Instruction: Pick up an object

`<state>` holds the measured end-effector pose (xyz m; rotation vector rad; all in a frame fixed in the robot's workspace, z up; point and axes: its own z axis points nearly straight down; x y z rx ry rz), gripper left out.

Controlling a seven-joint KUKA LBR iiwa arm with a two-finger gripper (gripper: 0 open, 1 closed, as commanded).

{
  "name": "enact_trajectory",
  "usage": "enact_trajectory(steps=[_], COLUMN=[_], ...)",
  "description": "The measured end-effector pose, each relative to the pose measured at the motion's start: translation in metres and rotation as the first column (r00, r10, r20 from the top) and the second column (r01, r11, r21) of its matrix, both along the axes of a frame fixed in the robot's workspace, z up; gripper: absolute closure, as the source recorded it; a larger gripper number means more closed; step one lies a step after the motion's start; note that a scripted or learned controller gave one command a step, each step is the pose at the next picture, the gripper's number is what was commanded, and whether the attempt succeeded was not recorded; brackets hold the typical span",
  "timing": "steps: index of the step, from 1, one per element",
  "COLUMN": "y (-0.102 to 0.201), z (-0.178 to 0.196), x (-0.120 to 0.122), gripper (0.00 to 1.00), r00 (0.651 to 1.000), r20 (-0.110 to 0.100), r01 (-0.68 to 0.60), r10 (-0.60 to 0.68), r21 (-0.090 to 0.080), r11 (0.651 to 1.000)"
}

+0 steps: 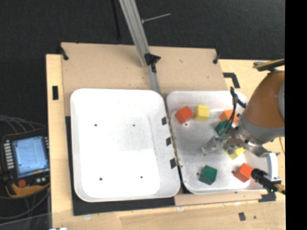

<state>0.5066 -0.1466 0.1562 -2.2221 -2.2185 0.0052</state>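
Green block (pixel 208 174) and orange block (pixel 243 172) sit nearest, in right bin (pixel 192 186). Gripper (pixel 217 146) low at bin middle, likely hunting a pick; yellow block (pixel 235 153) just beside it. Grip state: cannot tell.

The arm (pixel 268 104) comes in from the right, its orange band bulging large above the grey wrist (pixel 256 131) — the whole thing bent steeply downward. Below the wrist the pincer (pixel 216 146) sits low, its metal parts angled toward the left, with a dark cable looping along the wrist's near side.
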Motion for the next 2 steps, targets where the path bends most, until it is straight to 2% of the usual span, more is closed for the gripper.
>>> enact_trajectory(steps=[1, 2], y=[0.001, 0.004], z=[0.013, 0.058], x=[0.003, 0.001], gripper=[1.00, 1.00], r00=[1.000, 1.000], r20=[0.009, 0.010], r01=[0.003, -0.005], r10=[-0.003, 0.005], r21=[0.002, 0.000], r11=[1.000, 1.000])
